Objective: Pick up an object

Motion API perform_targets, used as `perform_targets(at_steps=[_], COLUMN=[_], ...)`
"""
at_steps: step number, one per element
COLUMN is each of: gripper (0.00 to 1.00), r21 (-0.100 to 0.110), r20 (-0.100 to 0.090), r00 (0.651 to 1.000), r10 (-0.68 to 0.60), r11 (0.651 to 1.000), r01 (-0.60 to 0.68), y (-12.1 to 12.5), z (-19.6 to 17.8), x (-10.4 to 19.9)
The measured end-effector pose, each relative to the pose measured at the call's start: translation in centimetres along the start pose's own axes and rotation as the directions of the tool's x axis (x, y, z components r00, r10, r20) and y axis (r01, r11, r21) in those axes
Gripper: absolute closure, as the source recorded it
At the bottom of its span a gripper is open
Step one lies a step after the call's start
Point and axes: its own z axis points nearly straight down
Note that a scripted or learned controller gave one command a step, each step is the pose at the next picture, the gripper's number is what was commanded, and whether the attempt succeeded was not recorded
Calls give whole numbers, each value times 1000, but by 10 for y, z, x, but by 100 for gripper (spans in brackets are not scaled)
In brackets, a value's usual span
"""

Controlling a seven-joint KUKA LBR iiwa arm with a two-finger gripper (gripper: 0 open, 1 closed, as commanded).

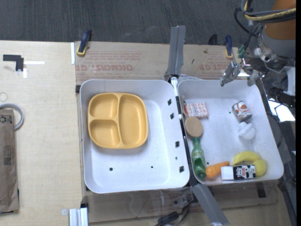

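From here the only print I can partly read is red lettering, upside down, on the cardboard sheet (127, 62) behind the bins, looks like "CHEMC..." w/ a second line too blurry to make out. Brown paper bag (8, 159) at left edge has small dark print, unreadable. Labels on small can (241, 111) & snack pack (196, 109): too small to tell

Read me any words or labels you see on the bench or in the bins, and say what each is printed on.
Cardboard sheet behind the bins: red lettering, upside down, too blurred to read.
Small can: label unreadable.
Red-and-white packet: print too small.
White carton: black markings, unreadable.
Brown bag: small print, illegible.
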Motion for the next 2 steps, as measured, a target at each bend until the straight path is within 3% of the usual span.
perform_targets(at_steps=[1,2], gripper=[0,0], r21=[-1,-4], r20=[1,3], r00=[991,976], r10=[-135,-217], r11=[991,976], r01=[135,217], y=[-3,29], z=[85,85], x=[-57,-46])
